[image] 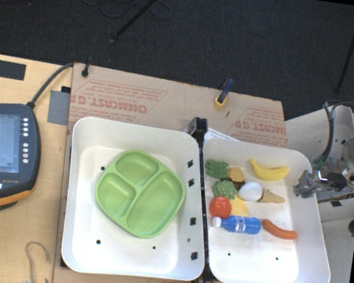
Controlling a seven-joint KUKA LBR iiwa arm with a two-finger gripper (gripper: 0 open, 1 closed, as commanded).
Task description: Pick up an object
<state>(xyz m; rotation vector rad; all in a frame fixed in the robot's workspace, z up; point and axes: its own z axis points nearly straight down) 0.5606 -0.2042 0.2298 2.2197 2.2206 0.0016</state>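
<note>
The pincer (307, 184) hangs at the right bin's (306, 269) outer rim, nothing in its grip; I cannot tell if it is open or closed. Just inward from it lie the banana (269, 171), white egg (250, 191), red sausage (279, 230) and blue bottle (241, 225). By my reckoning this is the approach step: next it must move over one toy and descend.

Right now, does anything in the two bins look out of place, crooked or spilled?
Nothing is spilled or damaged. The green plate lies turned at an angle in the left bin. In the right bin the toy foods are crowded together, with the blue bottle lying on its side.
</note>
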